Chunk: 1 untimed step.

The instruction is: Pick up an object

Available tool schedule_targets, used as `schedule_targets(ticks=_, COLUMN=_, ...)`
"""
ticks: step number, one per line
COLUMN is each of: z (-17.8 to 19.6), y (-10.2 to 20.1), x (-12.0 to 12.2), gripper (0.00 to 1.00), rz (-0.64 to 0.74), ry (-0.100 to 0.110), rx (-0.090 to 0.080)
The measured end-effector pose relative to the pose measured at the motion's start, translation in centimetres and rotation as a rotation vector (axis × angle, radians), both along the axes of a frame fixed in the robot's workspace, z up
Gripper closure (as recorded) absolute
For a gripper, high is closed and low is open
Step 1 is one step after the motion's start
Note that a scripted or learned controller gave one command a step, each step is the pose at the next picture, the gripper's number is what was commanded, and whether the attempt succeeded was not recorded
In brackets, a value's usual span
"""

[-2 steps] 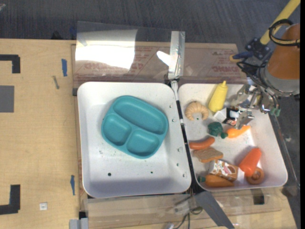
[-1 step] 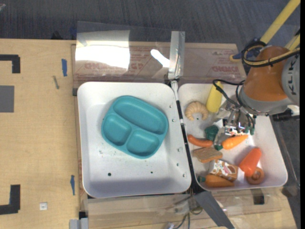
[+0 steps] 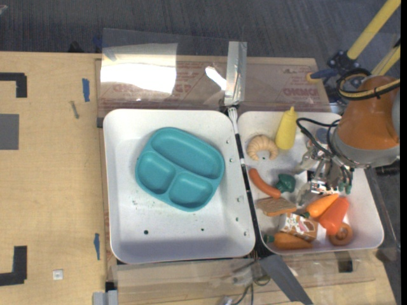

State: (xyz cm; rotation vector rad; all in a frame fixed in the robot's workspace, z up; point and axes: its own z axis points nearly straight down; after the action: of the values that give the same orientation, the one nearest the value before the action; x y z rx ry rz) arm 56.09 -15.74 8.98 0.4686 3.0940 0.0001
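Your bench is pale wood (image 3: 51,189) with two white bins side by side and a clear plastic screen (image 3: 191,75) standing behind them. Nearest you in the right bin (image 3: 375,224) lie a printed snack packet (image 3: 299,226), a small carrot (image 3: 289,241) along the front wall, and an orange bottle (image 3: 336,215) with a brown round piece at its foot. A toy hot dog (image 3: 262,183) and a dark green piece (image 3: 286,183) sit mid-bin. You'll find the gripper (image 3: 324,182) low over the bin's middle, above a larger carrot (image 3: 321,204); its fingers blur into the clutter, so you cannot tell their opening or whether they grasp anything. Farther back are a croissant (image 3: 262,146) and a yellow squeeze bottle (image 3: 287,128). The left bin (image 3: 121,234) holds a teal divided plate (image 3: 180,168).
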Motion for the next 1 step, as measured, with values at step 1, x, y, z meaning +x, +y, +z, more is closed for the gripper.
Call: schedule_targets(ticks=1, z=-0.1, y=-4.99, x=3.97, gripper=0.0, rz=0.335, ry=-0.001, rx=-0.006)
